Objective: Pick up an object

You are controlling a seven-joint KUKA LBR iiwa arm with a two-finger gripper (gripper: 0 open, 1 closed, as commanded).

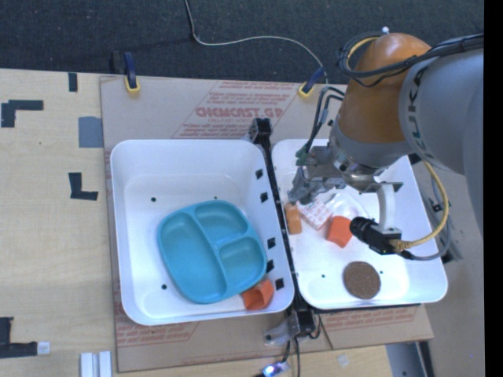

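My gripper (308, 188) hangs over the left part of the right bin (416, 289), reaching in below the orange wrist band. Right under it lie a small tan-orange block (293, 220) by the bin's left wall, a white piece with red print (317, 214) and an orange cube (339, 231). A brown round disc (362, 280) rests near the bin's front edge. The arm hides the fingertips, and I cannot make out anything between them.
The left bin (134, 171) holds a blue divided plate (211, 250) and an orange piece (258, 295) at its front right corner. A black divider (271, 203) runs between the bins. Cables loop off the arm at the right.
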